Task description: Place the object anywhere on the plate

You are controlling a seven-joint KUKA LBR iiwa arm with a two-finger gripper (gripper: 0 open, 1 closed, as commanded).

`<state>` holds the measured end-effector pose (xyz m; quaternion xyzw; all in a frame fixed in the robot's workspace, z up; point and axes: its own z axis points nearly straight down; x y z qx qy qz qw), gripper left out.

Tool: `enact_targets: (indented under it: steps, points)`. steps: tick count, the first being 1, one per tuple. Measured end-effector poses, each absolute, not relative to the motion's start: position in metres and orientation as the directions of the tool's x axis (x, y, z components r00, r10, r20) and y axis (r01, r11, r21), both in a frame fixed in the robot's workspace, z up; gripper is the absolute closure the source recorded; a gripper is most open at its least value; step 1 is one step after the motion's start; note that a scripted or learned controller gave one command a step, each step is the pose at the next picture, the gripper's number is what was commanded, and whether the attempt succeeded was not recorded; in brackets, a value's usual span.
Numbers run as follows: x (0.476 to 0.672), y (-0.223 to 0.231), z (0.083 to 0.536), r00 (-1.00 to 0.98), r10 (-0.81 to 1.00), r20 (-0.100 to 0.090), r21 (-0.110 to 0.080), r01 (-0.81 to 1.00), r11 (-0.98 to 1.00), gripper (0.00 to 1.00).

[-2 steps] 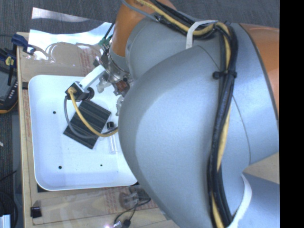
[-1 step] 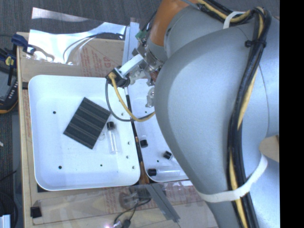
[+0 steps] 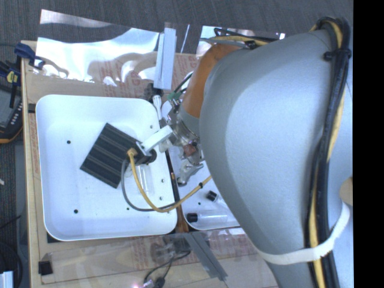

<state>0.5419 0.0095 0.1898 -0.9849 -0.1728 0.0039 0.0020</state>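
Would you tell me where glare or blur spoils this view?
Camera view: strong glare on the shiny sheet behind the left bin; the arm looks soft and covers most of the right bin; the dark ribbed slab is sharp.

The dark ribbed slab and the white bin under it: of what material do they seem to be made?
Dark ribbed slab: probably matte plastic or rubber; parallel grooves, no shine. White bin: likely smooth moulded plastic; rounded corners, soft glare.

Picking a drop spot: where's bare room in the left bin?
Free: left bin floor between its left wall and the black ribbed plate, plus the strip along its lower wall. Crowded: right edge, under the hand.
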Motion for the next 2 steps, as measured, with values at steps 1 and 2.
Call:
enact_targets:
  steps: [1,2]
  points:
    - [0.478,0.132,0.107,0.921,0.389,-0.007,-0.005,0.389,-0.921,0.00]
    - [0.476,0.044,0.191,0.867,0.499,-0.003,-0.004,0.499,-0.867,0.00]
